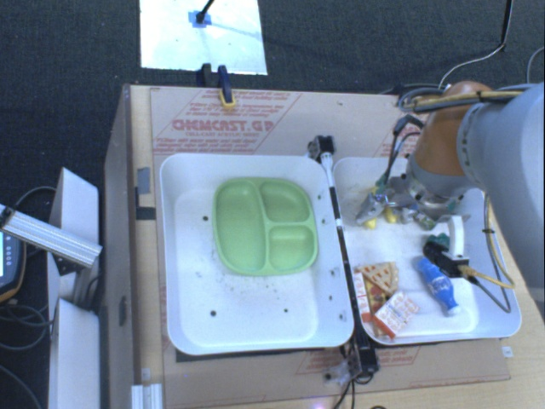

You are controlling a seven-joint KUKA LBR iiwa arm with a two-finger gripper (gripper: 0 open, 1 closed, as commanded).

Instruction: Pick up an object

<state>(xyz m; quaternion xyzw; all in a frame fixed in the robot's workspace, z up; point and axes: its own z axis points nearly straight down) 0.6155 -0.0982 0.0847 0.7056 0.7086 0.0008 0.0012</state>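
Note:
My gripper [381,204] hangs low over the far left part of the right bin [494,322], reaching in from the right. A yellow object [375,218] lies right under it, partly hidden by the gripper, and whether it is held is unclear. Nearer the front of that bin lie a tan waffle-like wedge [380,275], a red and white packet [396,313] and a small blue bottle [438,285]. A green divided plate [264,227] rests in the left bin [192,313].
A black-handled tool [330,190] lies along the rims where the two bins meet. The grey arm with its orange band [443,139] covers the far right of the right bin. Cardboard [230,122] lines the bench behind the bins.

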